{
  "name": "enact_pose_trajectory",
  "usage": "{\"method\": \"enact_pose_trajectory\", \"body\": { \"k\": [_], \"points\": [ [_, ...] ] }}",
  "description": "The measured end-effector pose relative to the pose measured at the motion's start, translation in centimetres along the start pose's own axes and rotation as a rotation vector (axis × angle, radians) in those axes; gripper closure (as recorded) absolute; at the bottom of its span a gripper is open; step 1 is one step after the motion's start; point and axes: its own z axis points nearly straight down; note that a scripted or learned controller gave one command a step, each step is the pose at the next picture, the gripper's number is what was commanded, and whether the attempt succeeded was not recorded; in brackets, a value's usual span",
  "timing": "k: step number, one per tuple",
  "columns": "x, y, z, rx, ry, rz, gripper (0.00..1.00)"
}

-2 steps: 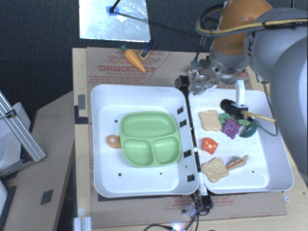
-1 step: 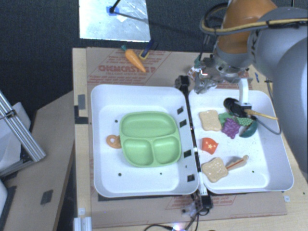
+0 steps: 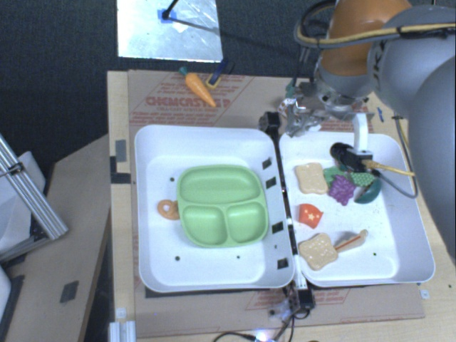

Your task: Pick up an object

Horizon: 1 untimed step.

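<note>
- A crinkled, silvery sheet (image 3: 169,20) is seen at the far left, beyond the bench, flat and roughly square.
- A smooth, tapered orange carrot (image 3: 199,89) is laid on the printed brown cardboard (image 3: 164,102), outside both bins.
- The left bin (image 3: 153,162) – shallow, white, with rounded corners – is occupied by two things. A small orange ring (image 3: 169,209) is found near its left wall. Just beside the ring, a matte, pale-green tray (image 3: 222,205) is set, divided into one long compartment and two smaller ones.
- The right bin (image 3: 399,241), of the same white moulding, is where the things to be picked are gathered.
- Two tan, speckled toast slices are seen there: the upper slice (image 3: 311,177) and the lower slice (image 3: 318,251). A glossy red-orange wedge (image 3: 309,214) is placed between them.
- A thin, pale stick (image 3: 350,241) is laid at a slant by the lower slice.
- A knobbly purple grape bunch (image 3: 342,189) is pressed against a green, leaf-like piece (image 3: 362,179).
- The metallic gripper (image 3: 303,120) is held over the right bin's far-left corner – apart from every object. Whether it is released or clenched cannot be told.
</note>
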Motion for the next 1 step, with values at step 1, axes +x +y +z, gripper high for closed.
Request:
{"method": "enact_pose_trajectory", "body": {
  "k": [1],
  "points": [
    [-1.51, 0.86, 0.65, 0.0, -0.002, 0.006, 1.0]
  ]
}}
